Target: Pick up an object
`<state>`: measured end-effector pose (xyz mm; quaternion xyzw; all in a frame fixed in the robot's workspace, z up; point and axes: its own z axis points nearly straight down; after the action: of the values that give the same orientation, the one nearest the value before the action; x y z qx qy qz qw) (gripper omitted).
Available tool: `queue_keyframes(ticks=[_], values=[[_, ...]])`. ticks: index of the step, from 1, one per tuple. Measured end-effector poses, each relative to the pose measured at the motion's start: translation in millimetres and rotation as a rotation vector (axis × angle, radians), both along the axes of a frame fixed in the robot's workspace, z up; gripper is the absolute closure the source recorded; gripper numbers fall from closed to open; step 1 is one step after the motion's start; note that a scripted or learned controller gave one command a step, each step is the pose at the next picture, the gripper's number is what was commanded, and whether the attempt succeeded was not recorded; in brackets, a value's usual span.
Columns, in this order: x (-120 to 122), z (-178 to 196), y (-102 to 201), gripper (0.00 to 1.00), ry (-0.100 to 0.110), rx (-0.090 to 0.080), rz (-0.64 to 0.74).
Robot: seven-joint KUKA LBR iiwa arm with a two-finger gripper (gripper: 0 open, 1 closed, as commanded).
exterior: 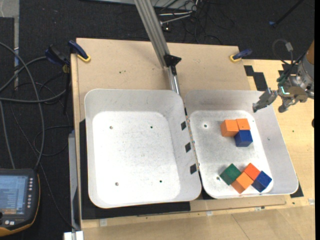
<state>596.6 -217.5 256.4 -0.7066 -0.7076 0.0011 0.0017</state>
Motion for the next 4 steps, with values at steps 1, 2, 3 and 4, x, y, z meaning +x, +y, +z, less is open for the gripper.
queue_keyframes(ticks=[1, 2, 3, 4], values=[[0.9, 2.6, 0.3, 0.0, -0.004, -0.002, 0.002], [-3.9, -43.4, 6.9, 0.0, 0.0, 0.0, 0.0], [-7.2, -86.9, 7.0, 0.0, 0.0, 0.0, -0.001], [-5.0, -131.2, -1.0, 0.0, -0.006, 0.001, -0.003]])
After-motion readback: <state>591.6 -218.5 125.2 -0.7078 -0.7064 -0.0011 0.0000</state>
